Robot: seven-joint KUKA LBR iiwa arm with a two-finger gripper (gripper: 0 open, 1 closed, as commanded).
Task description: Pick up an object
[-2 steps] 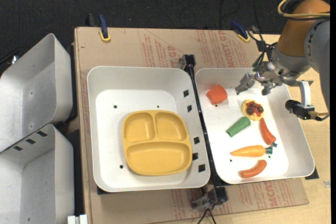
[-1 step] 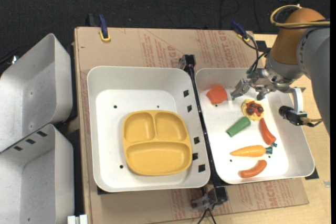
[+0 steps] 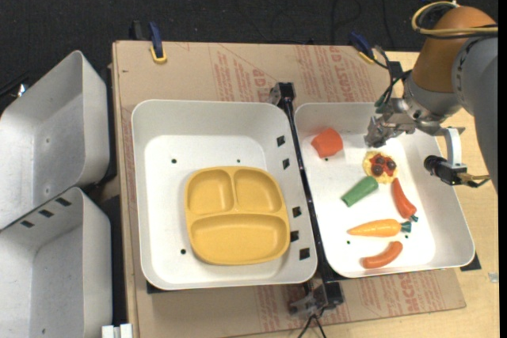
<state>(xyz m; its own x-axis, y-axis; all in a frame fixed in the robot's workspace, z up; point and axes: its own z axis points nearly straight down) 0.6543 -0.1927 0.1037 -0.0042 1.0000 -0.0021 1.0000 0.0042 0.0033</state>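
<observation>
The right bin [image 3: 444, 249] holds several toy foods: an orange-red block [image 3: 326, 142], a small yellow pizza slice with dark toppings [image 3: 381, 166], a green pickle [image 3: 360, 191], a red chili [image 3: 403, 200], an orange carrot [image 3: 377, 229] and a red sausage [image 3: 382, 254]. My gripper [image 3: 380, 132] hangs over the back of this bin, just above and behind the pizza slice, to the right of the orange-red block. Nothing shows between its fingers.
The left bin [image 3: 158, 138] carries a yellow divided tray [image 3: 236, 214]. A black divider [image 3: 297, 170] runs between the bins. Two white tubs [image 3: 47, 170] stand off the bench to the left. The grey arm with its orange band [image 3: 447, 59] reaches in from the right.
</observation>
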